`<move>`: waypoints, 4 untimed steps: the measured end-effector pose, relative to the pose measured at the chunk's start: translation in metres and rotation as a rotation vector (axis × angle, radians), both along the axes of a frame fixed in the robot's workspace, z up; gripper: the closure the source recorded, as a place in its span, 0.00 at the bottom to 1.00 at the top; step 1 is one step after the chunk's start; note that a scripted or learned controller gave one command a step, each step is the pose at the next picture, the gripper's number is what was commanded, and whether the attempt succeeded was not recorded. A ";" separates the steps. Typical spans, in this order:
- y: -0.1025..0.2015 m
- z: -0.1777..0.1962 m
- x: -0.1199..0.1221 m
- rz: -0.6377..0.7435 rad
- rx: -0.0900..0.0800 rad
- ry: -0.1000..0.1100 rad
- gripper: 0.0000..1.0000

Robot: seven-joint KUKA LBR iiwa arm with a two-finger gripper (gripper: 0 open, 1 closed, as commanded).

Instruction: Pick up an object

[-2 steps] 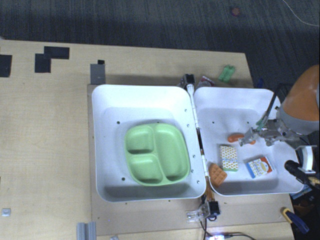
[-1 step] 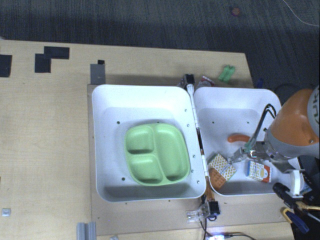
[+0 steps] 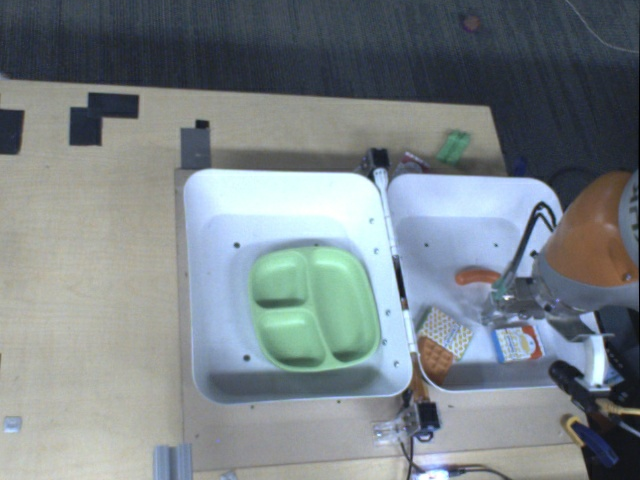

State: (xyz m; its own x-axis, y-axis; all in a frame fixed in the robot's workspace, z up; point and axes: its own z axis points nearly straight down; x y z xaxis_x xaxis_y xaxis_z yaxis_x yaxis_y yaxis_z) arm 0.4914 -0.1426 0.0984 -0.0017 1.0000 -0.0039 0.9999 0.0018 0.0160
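— My pincer hangs low in the right bin, and honestly I cannot tell how it is set; the metal there is a blur under my wrist.

— Start at the left, then. What sits where, and why?

— On the desk, the left bin carries a green divided plate, lying flat in the middle. I judge it a drop-off spot, since nothing loose lies on it. Across the shared rim, the right bin keeps the small pickable things, crowded toward its near side: a patterned packet lying partly over a waffle-like orange piece, both near the bin's front-left corner. Further back lies an orange-red sausage-shaped item, just beside my pincer. To the right, a small blue-and-white carton lies flat, close under my wrist.

— So what are you touching?

— Nothing I can vouch for. The pincer sits between the sausage and the carton, near both, and I see no object in it.

— And your target?

— My guess is the sausage or the carton, both in the right bin.
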 end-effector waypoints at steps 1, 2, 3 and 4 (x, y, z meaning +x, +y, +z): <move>-0.063 0.066 0.033 -0.001 0.001 0.011 1.00; -0.063 0.065 0.033 0.000 0.003 0.013 0.00; -0.038 -0.012 0.060 0.002 0.002 0.009 0.00; -0.038 0.000 0.062 0.006 0.001 0.003 1.00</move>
State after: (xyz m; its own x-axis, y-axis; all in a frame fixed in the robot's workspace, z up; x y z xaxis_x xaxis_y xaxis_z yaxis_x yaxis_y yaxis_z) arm 0.5537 -0.1805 0.0980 -0.0073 1.0000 -0.0032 0.9999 0.0074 0.0125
